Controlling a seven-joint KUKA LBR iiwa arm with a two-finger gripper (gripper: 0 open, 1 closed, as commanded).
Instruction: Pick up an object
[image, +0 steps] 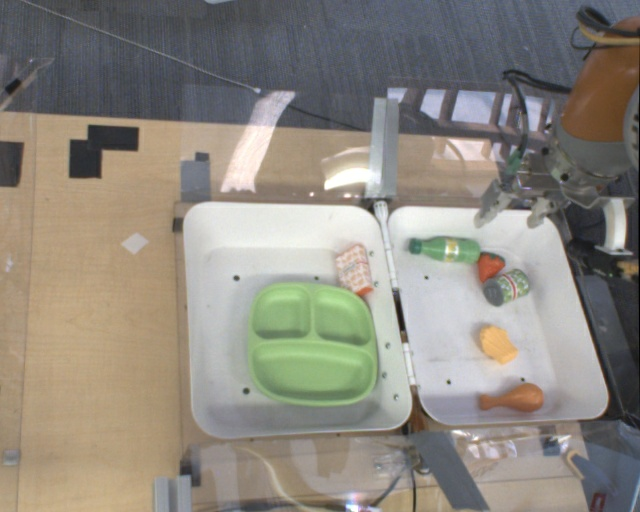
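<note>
Claw: the two-finger claw (517, 207) hung over the far edge of the right white bin (590, 340), fingers spread apart with nothing between them.
Arm: grey with an orange band, it reached in from the right.
Right bin, five things: one green plastic bottle with a yellow label (446, 249) lying on its side; one small red piece (489, 267) touching one tin can with a green and red label (506, 287); one yellow chunk (498, 345); one brown drumstick-shaped toy (513, 399).
Left bin (215, 300), two things: one green sectioned plastic tray (313, 343); one pink-and-white packet (352, 267) just beside it.
Nearest candidate: the bottle, near the claw on the worktop's right side.
Handling, judged: probably light, stiff, smooth and prone to roll; best pinched across its middle.
</note>
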